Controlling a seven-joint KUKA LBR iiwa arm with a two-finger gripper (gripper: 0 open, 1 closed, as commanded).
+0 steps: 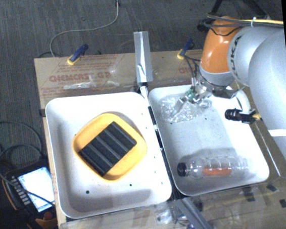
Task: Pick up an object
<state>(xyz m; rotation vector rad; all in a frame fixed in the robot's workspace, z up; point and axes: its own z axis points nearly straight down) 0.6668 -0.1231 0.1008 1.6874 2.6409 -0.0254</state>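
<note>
The gripper (196,94) is sitting low at the far end of the right bin (251,176), tip right at the edge of the crumpled clear wrapper (180,108). The tip is too small and cluttered to read, so it cannot be told how the gripper stands or whether any plastic is caught in it. No hold can be claimed from this view.

Outward from there: the wrapper is lying against the far-left part of the right bin, close to the divider between bins. The orange band and grey arm (260,73) are coming in from the right, hanging over the bin's far-right corner. A clear bottle (214,166) with a dark cap and an orange label is lying on its side at the near end of the same bin, well apart from the gripper. The left bin (70,195) is holding a yellow tray (110,145) with a black ribbed insert, tilted diagonally, untouched.

Judged step: grasping the wrapper. To do it well the arm is likely needing to press down into the thick bunched middle of the plastic, not its thin right edge, since a thin film edge is slipping out easily. Closing fully before lifting, then rising straight and slow, is looking safest; the wrapper is light and may spring or drag. Staying off the bin wall is also mattering.
</note>
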